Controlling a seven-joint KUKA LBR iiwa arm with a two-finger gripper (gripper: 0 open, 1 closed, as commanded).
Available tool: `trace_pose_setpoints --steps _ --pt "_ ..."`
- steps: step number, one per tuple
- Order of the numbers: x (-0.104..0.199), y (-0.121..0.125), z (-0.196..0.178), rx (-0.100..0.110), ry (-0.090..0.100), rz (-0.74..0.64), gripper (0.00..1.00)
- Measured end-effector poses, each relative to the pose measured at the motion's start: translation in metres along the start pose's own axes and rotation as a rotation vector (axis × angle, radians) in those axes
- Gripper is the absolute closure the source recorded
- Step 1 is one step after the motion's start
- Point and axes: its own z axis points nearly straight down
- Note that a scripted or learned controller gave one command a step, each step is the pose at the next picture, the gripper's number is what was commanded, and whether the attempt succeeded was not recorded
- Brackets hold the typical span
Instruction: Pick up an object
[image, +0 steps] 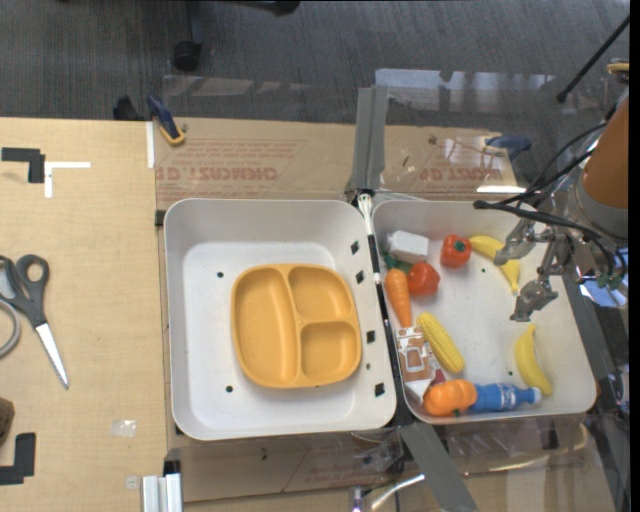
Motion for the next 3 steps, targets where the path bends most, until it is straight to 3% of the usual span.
trace_pose_setpoints --steps 1,2,3 --pt "0.077 -0.049 0.108 0.007 -0.019 -0.060 0.00" --pt "0.012 -0.047 0.113 0.001 -0.003 0.023 0.00" --pt "0.047 -0.048 0.114 0.000 0.001 0.094 0.00"
